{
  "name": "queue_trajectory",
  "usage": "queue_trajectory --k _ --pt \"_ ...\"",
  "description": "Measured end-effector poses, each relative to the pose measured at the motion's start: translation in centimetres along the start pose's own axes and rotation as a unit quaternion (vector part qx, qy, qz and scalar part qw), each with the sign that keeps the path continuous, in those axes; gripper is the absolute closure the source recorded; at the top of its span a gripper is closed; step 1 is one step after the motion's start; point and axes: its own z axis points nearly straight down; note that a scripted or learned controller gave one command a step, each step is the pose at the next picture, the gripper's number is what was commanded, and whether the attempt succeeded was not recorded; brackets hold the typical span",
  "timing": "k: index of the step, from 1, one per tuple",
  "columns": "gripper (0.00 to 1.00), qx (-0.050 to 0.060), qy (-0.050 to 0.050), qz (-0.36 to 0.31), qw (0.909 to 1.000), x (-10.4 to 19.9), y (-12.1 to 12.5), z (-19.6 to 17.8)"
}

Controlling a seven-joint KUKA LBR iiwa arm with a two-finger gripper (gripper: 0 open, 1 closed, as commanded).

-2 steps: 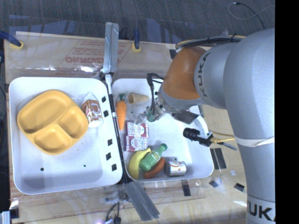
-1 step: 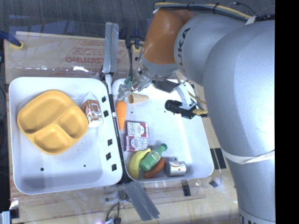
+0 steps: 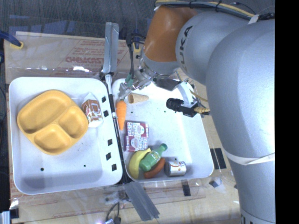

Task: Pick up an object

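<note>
My gripper [image 3: 127,87] hangs low over the far left corner of the right bin [image 3: 198,139], under the orange wrist band. Just beside its tip lies a tan ice-cream cone [image 3: 138,97], and an orange carrot [image 3: 121,113] lies right below it along the bin's left wall. Further forward are two red cartons [image 3: 136,136], a banana [image 3: 134,163], a green bottle [image 3: 153,158], an orange-red piece [image 3: 154,168] partly under the bottle, and a small can [image 3: 176,168]. I see nothing held in the gripper.
The left bin [image 3: 56,171] holds a yellow divided plate [image 3: 52,121] and a small brown-and-white carton [image 3: 92,110] near its right wall. The big grey arm covers the right side of the right bin. A black part [image 3: 180,106] sticks out over that bin.
</note>
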Motion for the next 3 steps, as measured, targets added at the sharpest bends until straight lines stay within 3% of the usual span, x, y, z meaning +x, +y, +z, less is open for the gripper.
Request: queue_trajectory --k 1,2,3 --pt "0.0 0.0 0.0 0.0 1.0 0.0 0.0 0.0" --pt "0.0 -0.001 -0.001 0.1 0.9949 -5.6 0.2 -15.0" --pt "0.0 0.001 0.001 0.03 0.9996 -0.6 -4.0 -4.1"
